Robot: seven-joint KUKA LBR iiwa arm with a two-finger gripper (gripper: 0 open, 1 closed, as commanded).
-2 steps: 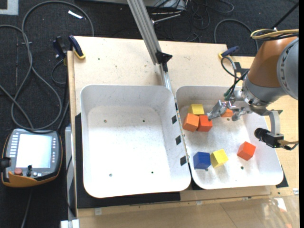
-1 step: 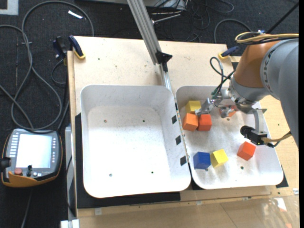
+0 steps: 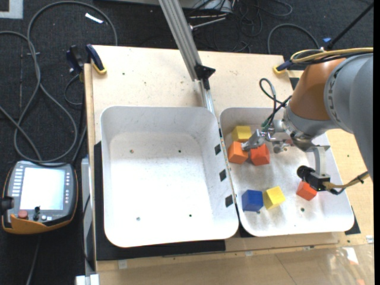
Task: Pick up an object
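Note:
The right bin (image 3: pixel 341 218) holds several small blocks. A yellow block (image 3: pixel 241 133) lies at its far left, with an orange block (image 3: pixel 237 152) and a red block (image 3: pixel 259 155) side by side just in front of it. A blue block (image 3: pixel 252 200) and a second yellow block (image 3: pixel 274 196) sit near the front, and another red-orange block (image 3: pixel 306 190) lies to their right. My gripper (image 3: pixel 263 139) hangs low over the bin, right above the red block and beside the far yellow block. Nothing is visibly lifted off the bin floor.
The left bin (image 3: pixel 119 159) stands beside the right one, divided from it by a raised rim (image 3: pixel 222 159). A slanted metal rail (image 3: pixel 181 31) reaches down to the bins' far edge. My arm (image 3: pixel 332 94) covers the right bin's far right corner. A teach pendant (image 3: pixel 38 195) lies off the bench at left.

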